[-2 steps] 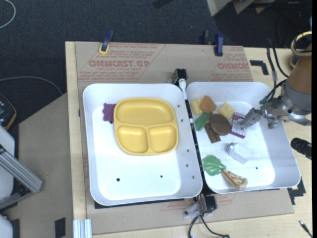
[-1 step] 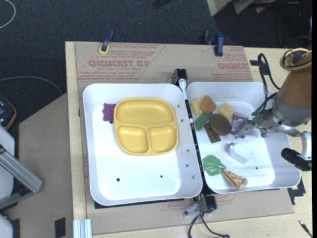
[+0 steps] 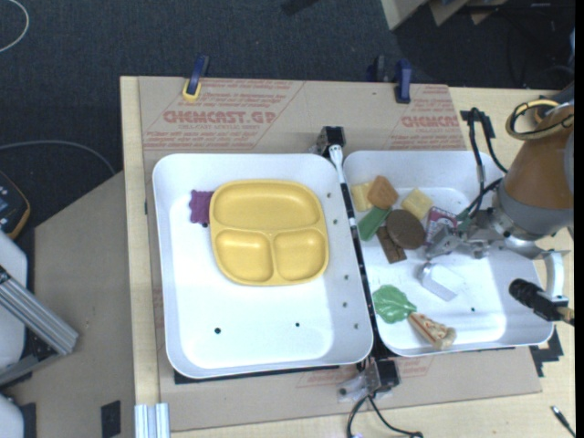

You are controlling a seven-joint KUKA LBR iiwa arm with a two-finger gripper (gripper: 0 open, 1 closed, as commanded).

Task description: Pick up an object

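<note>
The right bin (image 3: 520, 336) holds the clutter of toy foods, and the gripper (image 3: 444, 247) is set low over it, just right of the brown round piece (image 3: 406, 230). Whether anything is clasped cannot be told. A clean pick is best made on a lone piece such as the pizza slice (image 3: 432, 329), approached squarely from above.

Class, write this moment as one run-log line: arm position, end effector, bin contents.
arm: over right bin | end effector: low among toy food, grasp unclear | left bin: yellow divided plate
</note>
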